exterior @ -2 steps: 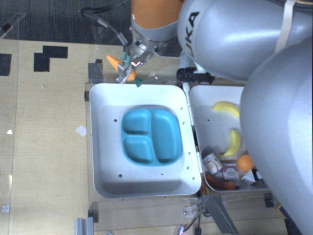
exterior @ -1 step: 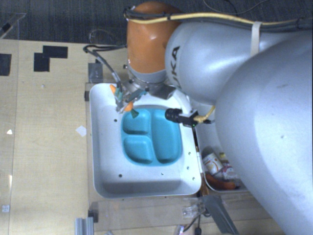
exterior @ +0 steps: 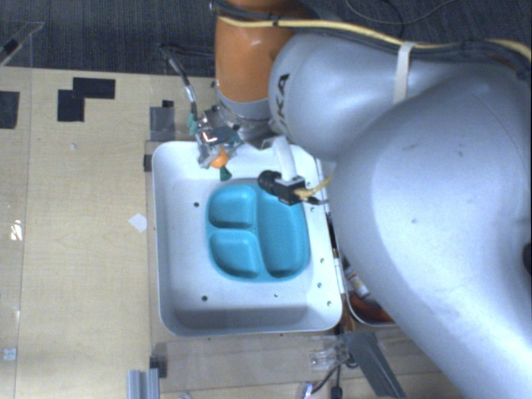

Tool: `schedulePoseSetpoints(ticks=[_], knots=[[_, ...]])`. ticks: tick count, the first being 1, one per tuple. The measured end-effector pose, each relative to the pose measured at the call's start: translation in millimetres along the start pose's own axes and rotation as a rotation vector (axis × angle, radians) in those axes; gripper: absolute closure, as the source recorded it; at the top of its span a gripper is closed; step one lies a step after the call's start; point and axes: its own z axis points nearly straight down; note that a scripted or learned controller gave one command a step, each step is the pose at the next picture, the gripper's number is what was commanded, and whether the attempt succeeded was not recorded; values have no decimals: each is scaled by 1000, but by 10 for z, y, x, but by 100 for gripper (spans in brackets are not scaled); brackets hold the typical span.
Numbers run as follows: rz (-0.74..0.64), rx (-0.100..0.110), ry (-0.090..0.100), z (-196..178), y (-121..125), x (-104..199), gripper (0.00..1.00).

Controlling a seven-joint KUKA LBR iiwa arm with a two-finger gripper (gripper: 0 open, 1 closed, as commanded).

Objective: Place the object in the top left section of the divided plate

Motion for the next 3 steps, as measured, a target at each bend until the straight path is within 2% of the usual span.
schedulePoseSetpoints(ticks=[1, 2, 3], knots=[[-8, -6, -1, -121, 19, 16, 100], [327, 0, 0, -389, 60, 20, 100], [399, 6, 0, 124, -1290, 291, 100]])
